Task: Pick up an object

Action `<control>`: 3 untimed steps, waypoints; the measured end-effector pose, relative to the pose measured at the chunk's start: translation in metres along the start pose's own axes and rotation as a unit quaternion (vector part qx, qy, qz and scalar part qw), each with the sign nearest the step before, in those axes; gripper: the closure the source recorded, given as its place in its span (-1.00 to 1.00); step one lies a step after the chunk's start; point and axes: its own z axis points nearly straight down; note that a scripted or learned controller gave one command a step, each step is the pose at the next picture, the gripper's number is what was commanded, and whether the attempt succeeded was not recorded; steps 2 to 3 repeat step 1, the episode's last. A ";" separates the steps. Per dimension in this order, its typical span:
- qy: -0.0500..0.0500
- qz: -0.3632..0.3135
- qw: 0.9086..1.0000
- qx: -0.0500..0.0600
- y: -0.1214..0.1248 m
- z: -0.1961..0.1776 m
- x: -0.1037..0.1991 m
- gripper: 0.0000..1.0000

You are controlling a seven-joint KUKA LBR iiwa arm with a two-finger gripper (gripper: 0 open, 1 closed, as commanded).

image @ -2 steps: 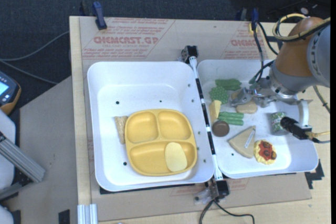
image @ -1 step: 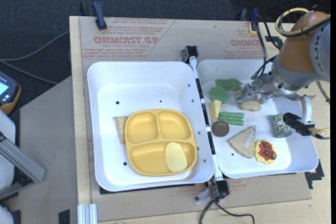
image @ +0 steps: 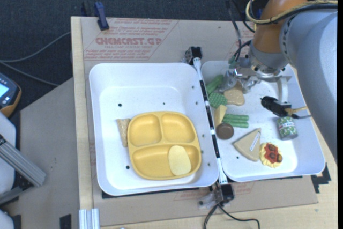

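Observation:
My gripper [image: 239, 81] hangs low over the far left part of the right bin [image: 308, 161], under the orange-banded wrist. Directly below it lie a tan round piece [image: 234, 97] and green leafy pieces [image: 217, 91]. Nearer the front of that bin are a yellow wedge [image: 220, 113], a green bean bundle [image: 236, 120], a brown disc [image: 225, 131], a triangular sandwich piece [image: 248, 144], a red-and-yellow pizza piece [image: 271, 154] and a small green can [image: 287, 128]. Nothing can be seen held in the gripper.
The left bin [image: 144, 80] holds a yellow divided plate [image: 161, 131] with a pale oval piece [image: 179, 160] in its front compartment. A tan slice [image: 123, 130] pokes out at the plate's left. The arm covers the right bin's far right corner.

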 end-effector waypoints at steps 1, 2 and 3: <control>0.004 -0.002 1.000 -0.019 -0.087 -0.105 0.075 1.00; 0.004 -0.002 1.000 -0.019 -0.087 -0.105 0.075 1.00; 0.004 -0.002 1.000 -0.019 -0.087 -0.105 0.075 1.00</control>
